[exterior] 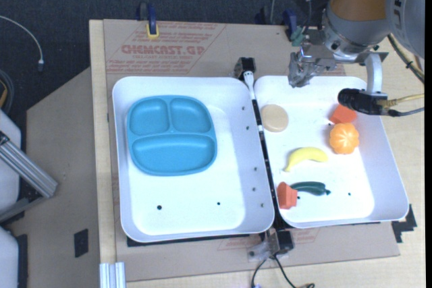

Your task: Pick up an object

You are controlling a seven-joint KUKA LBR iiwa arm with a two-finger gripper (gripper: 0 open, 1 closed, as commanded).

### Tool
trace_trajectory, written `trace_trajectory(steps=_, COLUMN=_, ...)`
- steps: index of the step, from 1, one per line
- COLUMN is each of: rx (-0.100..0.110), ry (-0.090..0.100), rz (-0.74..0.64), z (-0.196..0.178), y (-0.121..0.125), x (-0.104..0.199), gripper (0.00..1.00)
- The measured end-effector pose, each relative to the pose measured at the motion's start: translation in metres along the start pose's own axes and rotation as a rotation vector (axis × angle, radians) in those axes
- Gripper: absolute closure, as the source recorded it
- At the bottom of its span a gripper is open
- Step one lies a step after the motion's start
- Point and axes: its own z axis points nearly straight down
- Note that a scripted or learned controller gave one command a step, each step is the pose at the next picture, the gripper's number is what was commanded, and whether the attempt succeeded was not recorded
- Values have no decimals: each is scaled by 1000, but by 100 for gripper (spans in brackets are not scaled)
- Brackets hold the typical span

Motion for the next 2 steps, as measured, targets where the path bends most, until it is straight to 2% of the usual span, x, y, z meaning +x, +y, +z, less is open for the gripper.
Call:
trace_trajectory(steps=1, rx=4, ry=0, rz=0, z=19, y=-11, x=55, gripper=100)
trace_trajectory(steps=2, rx=4, ry=-1, rz=1, z=34, y=-6, x=103, gripper=100)
